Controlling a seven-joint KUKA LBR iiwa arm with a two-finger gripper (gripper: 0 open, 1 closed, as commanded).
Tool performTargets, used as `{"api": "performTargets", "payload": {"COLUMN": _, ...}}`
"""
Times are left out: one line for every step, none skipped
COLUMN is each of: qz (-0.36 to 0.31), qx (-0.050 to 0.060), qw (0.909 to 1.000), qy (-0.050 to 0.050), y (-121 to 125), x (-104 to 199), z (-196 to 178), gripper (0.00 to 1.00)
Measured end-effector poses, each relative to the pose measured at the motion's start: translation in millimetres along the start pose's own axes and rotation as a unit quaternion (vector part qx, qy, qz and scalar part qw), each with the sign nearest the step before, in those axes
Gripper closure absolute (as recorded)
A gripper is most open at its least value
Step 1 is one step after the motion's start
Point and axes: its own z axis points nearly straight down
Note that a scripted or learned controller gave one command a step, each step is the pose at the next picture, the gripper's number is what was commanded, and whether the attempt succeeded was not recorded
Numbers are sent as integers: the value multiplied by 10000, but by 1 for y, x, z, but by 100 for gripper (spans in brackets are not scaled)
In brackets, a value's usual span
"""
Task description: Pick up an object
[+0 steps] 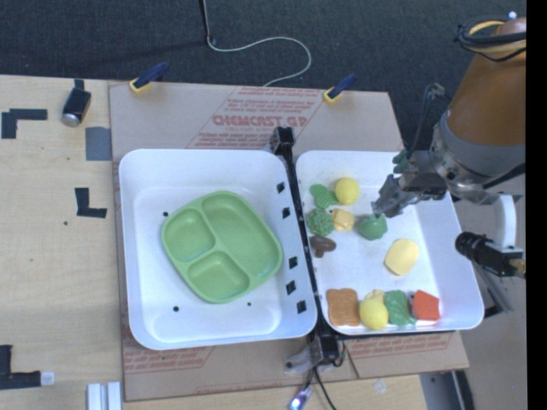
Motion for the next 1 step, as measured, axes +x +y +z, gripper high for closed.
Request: {"api": "performTargets", "payload": {"qz": -8, "qx": -4, "qw": 10000, "qy": -1, "y": 1, "x": 71, "z": -80, "gripper": 100}}
